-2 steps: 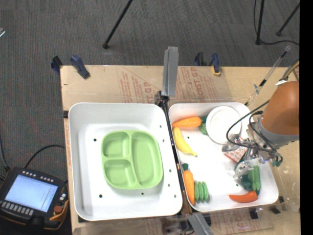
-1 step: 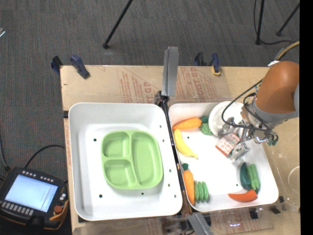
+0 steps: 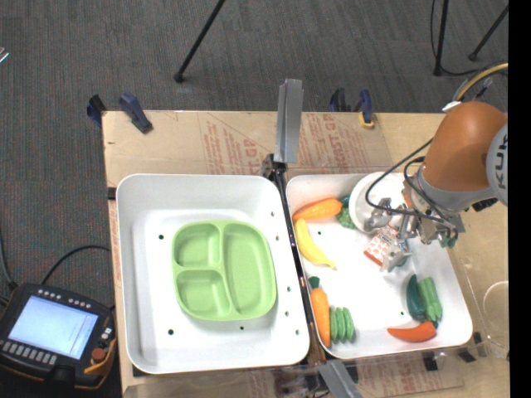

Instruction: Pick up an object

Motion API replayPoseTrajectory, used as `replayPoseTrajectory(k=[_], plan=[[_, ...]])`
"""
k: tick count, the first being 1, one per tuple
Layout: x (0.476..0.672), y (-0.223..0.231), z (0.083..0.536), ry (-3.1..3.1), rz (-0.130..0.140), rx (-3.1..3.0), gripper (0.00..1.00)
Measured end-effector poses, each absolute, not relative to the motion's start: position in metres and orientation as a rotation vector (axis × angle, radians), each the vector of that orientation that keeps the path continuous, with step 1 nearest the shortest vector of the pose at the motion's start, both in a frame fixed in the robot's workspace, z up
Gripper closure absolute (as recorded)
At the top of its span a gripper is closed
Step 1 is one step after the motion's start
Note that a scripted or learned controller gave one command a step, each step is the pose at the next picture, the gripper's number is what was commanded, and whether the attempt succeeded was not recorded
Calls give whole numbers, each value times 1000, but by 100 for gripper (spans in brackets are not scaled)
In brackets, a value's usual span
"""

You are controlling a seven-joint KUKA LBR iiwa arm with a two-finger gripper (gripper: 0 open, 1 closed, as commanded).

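Over the right bin [image 3: 460,301] I see my arm [image 3: 465,152] reaching in from the right, its orange band above the wrist, with the claw [image 3: 397,251] low over the bin's upper middle. Right under the claw sits a small red-and-white packet [image 3: 382,247], touching or nearly touching the tip. I cannot tell from this slant whether the claw is spread or pressed together, nor whether the packet is between its parts.

Just beside the wrist, at the bin's back, lies a white bowl [image 3: 362,204], partly hidden by the arm. Left of the bowl an orange carrot [image 3: 319,210] lies along the back wall, and just below it a yellow banana [image 3: 309,244] runs down the bin's left side. Lower down on that side a second carrot [image 3: 320,312] lies lengthwise, with a green pepper-like piece [image 3: 342,323] just beside it. Near the bin's right wall I see a dark green vegetable [image 3: 422,298], and just below it an orange-red chilli [image 3: 412,332] close to the front corner.

Beside it, the left bin [image 3: 141,222] holds a light green divided plate [image 3: 224,270] with three compartments, sitting near its middle. Both bins rest on the table [image 3: 207,139]. Off the table's lower left corner a control pendant [image 3: 54,332] with a lit screen lies on the floor.
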State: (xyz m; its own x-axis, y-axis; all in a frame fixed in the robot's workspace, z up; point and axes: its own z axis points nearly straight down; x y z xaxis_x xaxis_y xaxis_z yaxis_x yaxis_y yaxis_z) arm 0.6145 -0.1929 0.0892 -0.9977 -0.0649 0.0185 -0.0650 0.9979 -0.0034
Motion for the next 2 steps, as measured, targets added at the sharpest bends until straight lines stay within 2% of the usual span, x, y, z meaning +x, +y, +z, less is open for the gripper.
replayPoseTrajectory(k=[1, 2], plan=[[606, -159, 89, -3141, 1, -30, 0], [531, -200, 87, -3131, -2, -254, 0]])
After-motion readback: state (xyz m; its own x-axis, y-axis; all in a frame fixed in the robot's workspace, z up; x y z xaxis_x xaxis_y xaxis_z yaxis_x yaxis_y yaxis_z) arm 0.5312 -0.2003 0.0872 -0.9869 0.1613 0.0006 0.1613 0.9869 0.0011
